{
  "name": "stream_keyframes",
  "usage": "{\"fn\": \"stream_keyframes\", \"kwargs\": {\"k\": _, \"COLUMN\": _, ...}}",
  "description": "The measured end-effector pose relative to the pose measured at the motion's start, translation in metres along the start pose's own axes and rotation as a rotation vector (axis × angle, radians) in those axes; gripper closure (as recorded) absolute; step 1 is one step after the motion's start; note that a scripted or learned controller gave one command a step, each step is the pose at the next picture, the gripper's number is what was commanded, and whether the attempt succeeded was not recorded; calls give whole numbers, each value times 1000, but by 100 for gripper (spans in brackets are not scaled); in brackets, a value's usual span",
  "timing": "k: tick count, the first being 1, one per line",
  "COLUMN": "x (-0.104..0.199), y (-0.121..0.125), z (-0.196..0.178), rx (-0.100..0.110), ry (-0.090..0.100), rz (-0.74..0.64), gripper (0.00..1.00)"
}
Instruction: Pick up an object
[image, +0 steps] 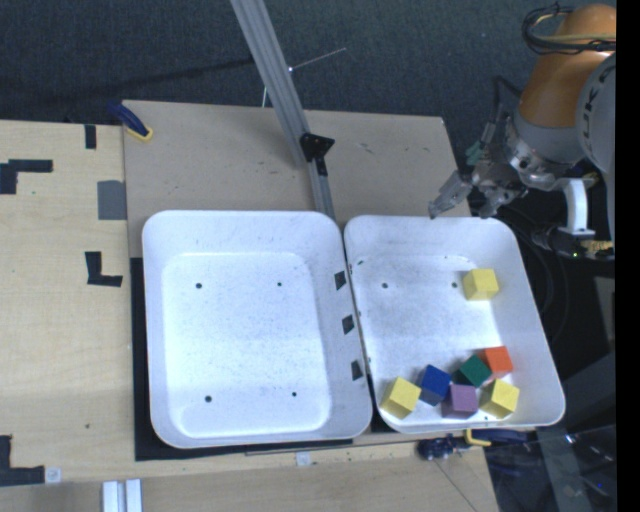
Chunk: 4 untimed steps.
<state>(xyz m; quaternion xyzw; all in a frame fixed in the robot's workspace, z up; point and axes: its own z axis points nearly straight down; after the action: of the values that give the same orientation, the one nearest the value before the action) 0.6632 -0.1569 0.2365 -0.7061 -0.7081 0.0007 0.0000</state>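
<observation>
Several small cubes lie in the right bin (400, 300). A yellow cube (481, 284) sits alone near the bin's right wall. Along the near edge a cluster holds a yellow cube (402, 397), a blue cube (434, 383), a purple cube (462, 398), a green cube (474, 372), an orange cube (497, 359) and another yellow cube (502, 398). My gripper (461, 205) hangs over the far rim of the right bin, well away from every cube. It is open, with nothing between its fingers.
The left bin (240, 330) lies beside the right one, their rims touching. A slanted metal rail (285, 95) runs from the top down to the gap between the bins. Cables hang at the far right by the arm.
</observation>
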Motion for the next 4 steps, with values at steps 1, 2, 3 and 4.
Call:
{"fn": "stream_keyframes", "kwargs": {"k": 1, "x": 0, "y": 0, "z": 0, "rx": 1, "ry": -1, "rz": 0, "gripper": 0}}
{"fn": "stream_keyframes", "kwargs": {"k": 2, "x": 6, "y": 1, "z": 45, "rx": 5, "ry": 0, "rz": 1, "gripper": 0}}
{"fn": "stream_keyframes", "kwargs": {"k": 3, "x": 15, "y": 5, "z": 96, "rx": 4, "ry": 0, "rz": 1, "gripper": 0}}
{"fn": "stream_keyframes", "kwargs": {"k": 4, "x": 16, "y": 3, "z": 149, "rx": 6, "ry": 0, "rz": 0, "gripper": 0}}
